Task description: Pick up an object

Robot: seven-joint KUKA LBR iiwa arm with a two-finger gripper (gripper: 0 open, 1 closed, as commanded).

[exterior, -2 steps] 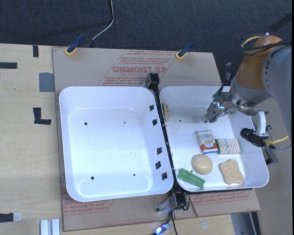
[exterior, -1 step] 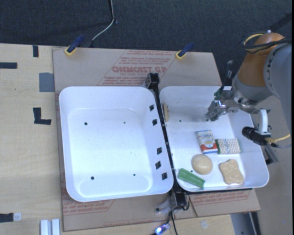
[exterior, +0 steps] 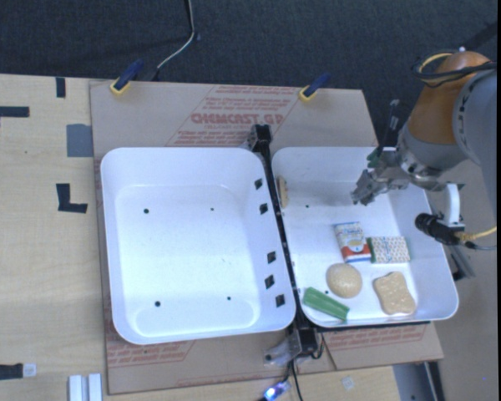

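Observation:
My gripper [exterior: 366,192] hangs over the back right part of the right bin [exterior: 317,174], above bare bin floor. Nothing shows between its tips. In the front half of that bin lie a small red and white packet [exterior: 351,242], a patterned flat packet [exterior: 390,249], a round beige ball [exterior: 344,280], a tan bread-shaped piece [exterior: 394,293] and a green block [exterior: 326,304]. A small tan item [exterior: 282,192] rests against the bin's left wall. All these objects lie in front of the gripper and apart from it.
The left bin [exterior: 117,224] sits beside the right one, sharing a black clipped divider [exterior: 271,224]. Both stand on a cardboard sheet [exterior: 225,115] held by two clamps at its back. A cable [exterior: 184,23] runs behind.

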